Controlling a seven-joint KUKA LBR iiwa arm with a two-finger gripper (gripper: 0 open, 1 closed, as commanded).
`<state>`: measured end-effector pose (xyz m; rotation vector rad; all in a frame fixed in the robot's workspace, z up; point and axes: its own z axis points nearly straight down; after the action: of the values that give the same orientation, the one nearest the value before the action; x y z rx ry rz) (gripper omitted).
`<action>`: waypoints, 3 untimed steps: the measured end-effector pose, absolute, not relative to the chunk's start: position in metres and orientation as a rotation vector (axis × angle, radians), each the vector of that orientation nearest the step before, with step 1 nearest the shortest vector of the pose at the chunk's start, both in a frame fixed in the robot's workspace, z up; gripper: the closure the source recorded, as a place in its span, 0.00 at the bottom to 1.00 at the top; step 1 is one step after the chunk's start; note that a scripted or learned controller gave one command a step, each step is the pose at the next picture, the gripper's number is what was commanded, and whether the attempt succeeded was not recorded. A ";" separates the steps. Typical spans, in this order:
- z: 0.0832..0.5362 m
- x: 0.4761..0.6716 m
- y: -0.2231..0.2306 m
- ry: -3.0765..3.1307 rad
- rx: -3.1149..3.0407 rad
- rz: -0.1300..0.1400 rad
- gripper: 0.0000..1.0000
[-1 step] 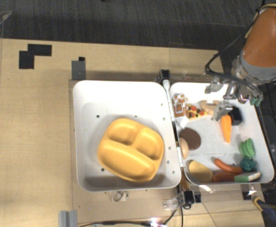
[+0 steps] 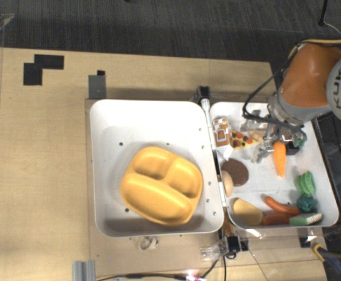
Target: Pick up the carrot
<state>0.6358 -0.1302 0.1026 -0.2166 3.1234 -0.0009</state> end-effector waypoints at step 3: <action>0.089 0.571 -0.193 3.060 0.649 0.018 0.00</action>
<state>0.5706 -0.1932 0.0891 0.6491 3.0598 0.0184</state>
